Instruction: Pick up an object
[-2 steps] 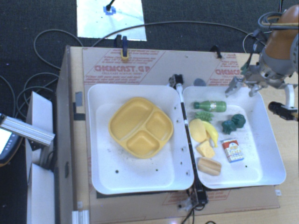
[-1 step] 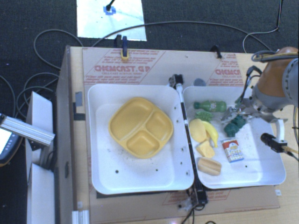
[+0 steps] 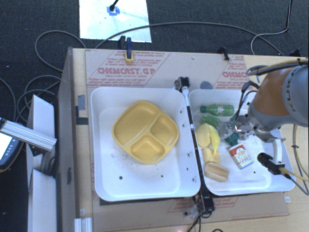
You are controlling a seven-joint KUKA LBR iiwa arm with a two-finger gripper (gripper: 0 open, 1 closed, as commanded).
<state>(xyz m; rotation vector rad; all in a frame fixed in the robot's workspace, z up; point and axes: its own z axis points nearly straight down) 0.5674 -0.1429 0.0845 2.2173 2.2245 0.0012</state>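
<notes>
Approach step, nothing lifted yet. The grey arm with its orange band reaches in from the right edge of the frame. Its gripper is low over the middle of the right-hand shallow white bin. The wrist hides the claw from above, so I cannot tell whether it is spread or pressed together, and I see nothing pinched in it.

Likely target, my guess: the small dark-green plastic piece, just below and left of the gripper, touching it or nearly so. I cannot say which.

Neighbours:
- red-and-white printed carton, just below the green piece
- yellow toy banana, to its left
- pale green leafy toy, up and left of it
- green plastic bottle, lying on its side toward the top of the bin
- tan bread-roll toy, near the bin's lower left

Next move, as I judge it: settle straight down over the green piece, close, lift vertically. It needs careful centring, because the piece is small and the carton sits close.

Room: the left half of this bin is crowded up to the centre wall where the two bins meet. The open floor is at lower right. The left-hand white bin holds one yellow divided plastic plate, well apart from the work.
</notes>
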